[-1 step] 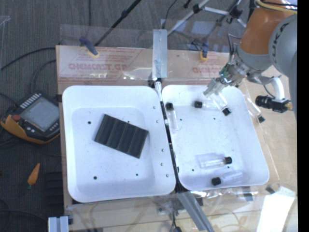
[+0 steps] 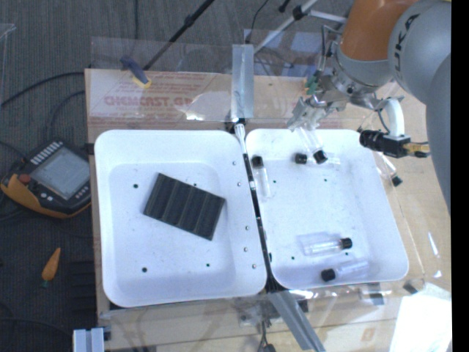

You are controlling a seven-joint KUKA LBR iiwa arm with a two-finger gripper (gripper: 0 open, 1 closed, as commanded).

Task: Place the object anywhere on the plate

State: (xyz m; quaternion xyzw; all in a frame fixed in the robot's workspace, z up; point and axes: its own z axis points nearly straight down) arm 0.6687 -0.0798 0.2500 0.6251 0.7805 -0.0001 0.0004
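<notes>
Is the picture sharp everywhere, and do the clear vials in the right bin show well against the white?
Camera view: the dark plate is crisp; the clear vials nearly vanish into the white right bin, only black caps standing out; the arm looks soft.

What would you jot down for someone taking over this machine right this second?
End effector: hovering over the far edge of the right bin.
Clear vials with black caps: scattered in the right bin, two near its front, small ones near the back, one by the divider.
Dark ridged plate: flat in the left bin, nothing on it.
Done: nothing placed.
Left: pick a vial, carry it across, set it on the plate.
</notes>
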